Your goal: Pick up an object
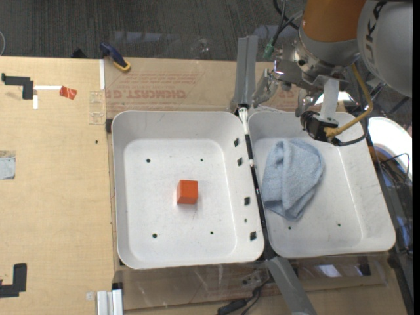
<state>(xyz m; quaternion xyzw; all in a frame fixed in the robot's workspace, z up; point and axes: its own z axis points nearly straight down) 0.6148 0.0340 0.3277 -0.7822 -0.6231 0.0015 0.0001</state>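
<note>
Desk (52, 176) with two white bins. Arm (335, 12) hangs over the far edge of the right bin (354, 202). Crumpled blue cloth (293, 176) lies by that bin's left wall. Claw (279, 84) is near the far rim, grip state cannot be told. Small orange block (188, 192) sits mid left bin (164, 231).

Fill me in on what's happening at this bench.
A grey robot arm with an orange band reaches in from the right, and its gripper hangs over the far rim where the two bins meet. Nothing has been picked up. A crumpled light blue cloth lies on the floor of the right white bin, just below the gripper. A small orange-red cube sits alone near the middle of the left white bin.
</note>
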